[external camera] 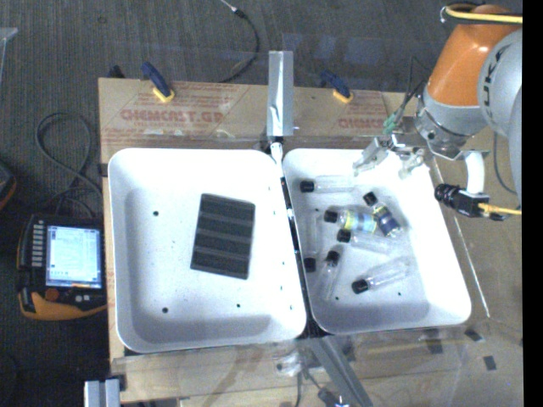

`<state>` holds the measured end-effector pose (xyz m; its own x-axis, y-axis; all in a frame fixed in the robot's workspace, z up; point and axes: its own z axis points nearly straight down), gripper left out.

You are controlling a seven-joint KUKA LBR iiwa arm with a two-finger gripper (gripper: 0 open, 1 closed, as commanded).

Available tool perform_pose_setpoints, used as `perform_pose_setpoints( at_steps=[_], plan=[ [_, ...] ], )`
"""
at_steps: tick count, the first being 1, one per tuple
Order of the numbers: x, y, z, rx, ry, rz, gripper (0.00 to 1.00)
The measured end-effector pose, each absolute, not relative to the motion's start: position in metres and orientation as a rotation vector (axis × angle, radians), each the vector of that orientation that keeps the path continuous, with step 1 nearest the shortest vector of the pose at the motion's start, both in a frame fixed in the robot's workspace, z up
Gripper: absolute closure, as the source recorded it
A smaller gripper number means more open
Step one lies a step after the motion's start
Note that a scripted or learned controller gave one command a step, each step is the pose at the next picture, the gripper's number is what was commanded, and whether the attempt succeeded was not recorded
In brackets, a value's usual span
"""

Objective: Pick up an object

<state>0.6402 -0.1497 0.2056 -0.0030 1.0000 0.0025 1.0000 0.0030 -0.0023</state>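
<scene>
The right bin (441,299) holds several small clear bottles with black caps. One bottle with a yellow and blue label (366,221) lies near the bin's middle. Another clear bottle (382,275) lies toward the front, and a third (329,271) rests beside the left wall. My gripper (390,153) hangs over the bin's back right corner, above the bottles and apart from them. Its two fingers are spread open with nothing between them.
The left bin (136,312) carries a black ribbed rectangular pad (224,235). A metal post (280,100) rises at the back between the bins. A teach pendant (64,265) lies left of the bench. Blue clamps (157,81) grip the back board.
</scene>
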Motion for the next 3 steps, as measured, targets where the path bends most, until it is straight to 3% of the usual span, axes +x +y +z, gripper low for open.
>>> perform_pose_setpoints(
  at_steps=[1,2,3],
  plan=[
    [0.640,-0.189,0.094,-2.187,-2.258,0.001,0.00],
    [0.639,-0.188,0.103,-2.185,-2.259,0.002,1.00],
    [0.669,-0.136,0.232,-2.144,-2.298,0.001,1.00]
  ],
)
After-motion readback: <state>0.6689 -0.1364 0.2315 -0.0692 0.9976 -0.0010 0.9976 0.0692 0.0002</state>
